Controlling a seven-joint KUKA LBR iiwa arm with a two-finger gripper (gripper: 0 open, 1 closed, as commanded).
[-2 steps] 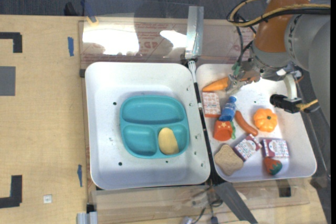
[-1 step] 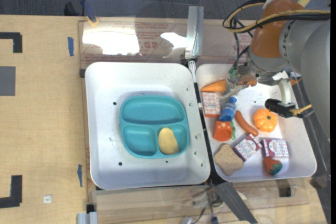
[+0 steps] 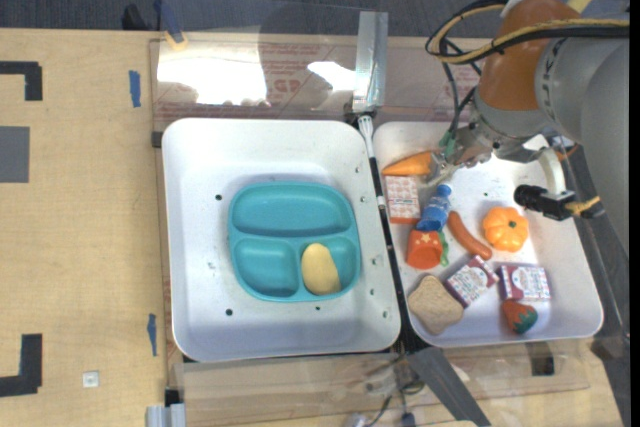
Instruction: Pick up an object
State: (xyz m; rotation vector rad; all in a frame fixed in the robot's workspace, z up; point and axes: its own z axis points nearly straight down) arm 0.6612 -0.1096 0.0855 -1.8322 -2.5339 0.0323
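The right bin [image 3: 585, 300] holds several toy foods. An orange carrot [image 3: 410, 164] lies at its far left corner, with a red-and-white box [image 3: 402, 199] and a blue bottle [image 3: 436, 208] just in front of it. My gripper [image 3: 453, 154] hangs low over the far part of this bin, right at the carrot's right end and above the blue bottle. Nothing is visibly lifted in it. The grey arm with its orange band [image 3: 520, 55] reaches in from the upper right.
Also in the right bin are a red sausage [image 3: 468, 235], an orange pumpkin [image 3: 505, 228], a bread slice [image 3: 435, 303], two small cartons [image 3: 524, 282] and a strawberry [image 3: 519, 316]. The left bin [image 3: 185, 215] holds a teal divided tray [image 3: 285, 220] with a yellow potato [image 3: 320, 269].
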